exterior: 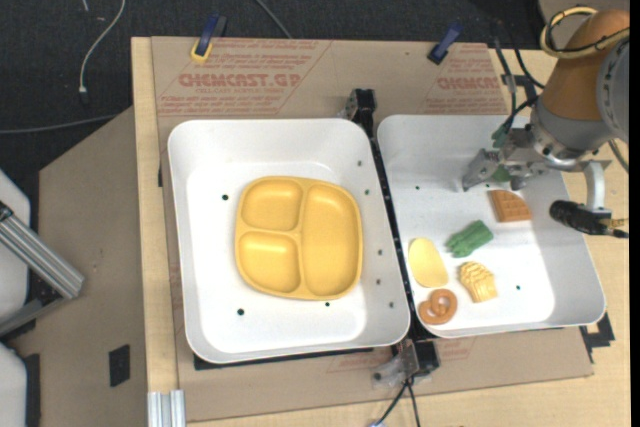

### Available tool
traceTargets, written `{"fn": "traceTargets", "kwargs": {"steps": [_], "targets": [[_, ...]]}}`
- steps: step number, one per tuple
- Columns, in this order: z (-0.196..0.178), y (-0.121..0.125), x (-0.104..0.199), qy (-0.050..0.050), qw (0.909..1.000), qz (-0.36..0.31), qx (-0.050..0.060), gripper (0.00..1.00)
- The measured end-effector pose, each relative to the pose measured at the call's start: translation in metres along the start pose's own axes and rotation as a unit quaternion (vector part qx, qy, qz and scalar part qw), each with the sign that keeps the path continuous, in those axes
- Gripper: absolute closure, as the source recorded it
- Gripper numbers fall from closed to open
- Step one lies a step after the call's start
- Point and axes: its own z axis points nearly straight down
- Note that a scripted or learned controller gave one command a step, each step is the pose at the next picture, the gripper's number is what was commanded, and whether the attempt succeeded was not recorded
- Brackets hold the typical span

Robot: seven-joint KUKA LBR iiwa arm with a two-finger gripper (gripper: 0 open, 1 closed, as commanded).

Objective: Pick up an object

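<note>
The left bin (190, 215) held a yellow plate (298, 237) with three sections, lying flat near its middle. Everything else sat right of that plate, in the right bin (570, 300). Closest to the plate lay a pale yellow oval piece (427, 261), and just below it a brown ring like a small doughnut (437, 306). Further right a green piece (468, 238) lay at a slant, with a yellow ridged piece (479, 281) just under it. Up and to the right of the green one sat an orange-brown waffle-like square (510, 205). The tool (497, 169) hung just above that square, low over the bin's upper part, on the grey arm (580, 90) reaching in from the far side from the plate. I could not tell how far its fingers stood apart, and I saw nothing in its grip. The bins rested on a counter (150, 315) covered with printed cardboard.
</note>
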Motion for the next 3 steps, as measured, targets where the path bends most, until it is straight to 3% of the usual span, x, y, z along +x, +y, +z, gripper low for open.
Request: {"fn": "traceTargets", "kwargs": {"steps": [1, 3], "targets": [[-0.016, 0.002, 0.0, -0.001, 1.0, 0.0, -0.004, 1.0], [-0.118, 0.022, -0.008, -0.003, 1.0, -0.001, -0.008, 1.0]]}}
